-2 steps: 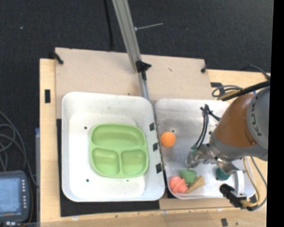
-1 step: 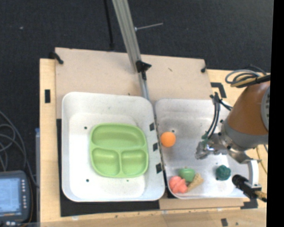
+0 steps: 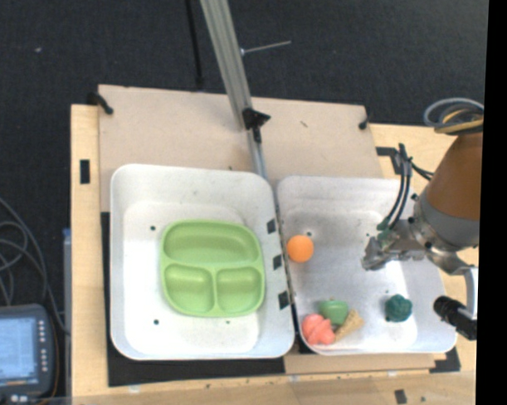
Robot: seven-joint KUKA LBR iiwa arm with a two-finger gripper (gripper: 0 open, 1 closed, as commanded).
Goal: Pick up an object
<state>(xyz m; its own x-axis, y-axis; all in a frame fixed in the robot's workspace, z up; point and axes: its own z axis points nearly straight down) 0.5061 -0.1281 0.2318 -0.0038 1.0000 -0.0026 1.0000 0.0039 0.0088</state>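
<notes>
In the right bin [image 3: 337, 200] lie an orange ball [image 3: 300, 248] near the left wall, a dark green lump [image 3: 398, 308] at the right, and at the front a green piece [image 3: 334, 310], a pink object [image 3: 317, 328] and a tan bit [image 3: 350, 323] close together. My gripper [image 3: 376, 253] hangs over the bin's right half, to the right of the ball and above-left of the dark green lump. Nothing shows between its tips.
The left bin [image 3: 133, 193] holds a light green divided plate [image 3: 211, 267]. A metal post [image 3: 229, 60] slants up from between the bins. A small screen [image 3: 12, 347] and cables sit at the lower left, off the bench.
</notes>
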